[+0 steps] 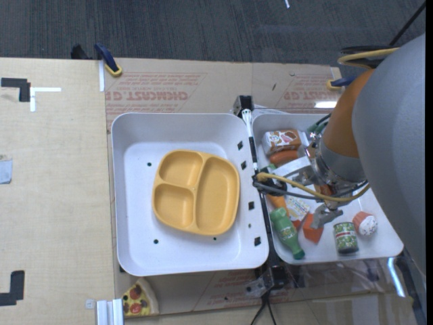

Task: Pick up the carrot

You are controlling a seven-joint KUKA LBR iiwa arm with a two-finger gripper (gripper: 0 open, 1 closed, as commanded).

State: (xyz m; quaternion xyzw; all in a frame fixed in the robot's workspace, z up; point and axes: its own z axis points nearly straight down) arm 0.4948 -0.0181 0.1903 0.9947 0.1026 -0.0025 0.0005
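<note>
The arm (379,120) hid much of the right bin (379,249). The gripper (323,215) hung low among its clutter; whether it was parted or closed could not be told. The carrot (312,227) lay just beneath, partly covered, right of a green bottle (287,233).

Robot lab, cardboard-topped bench (54,202), two white bins (128,202), cables, toy food (287,232)
</note>
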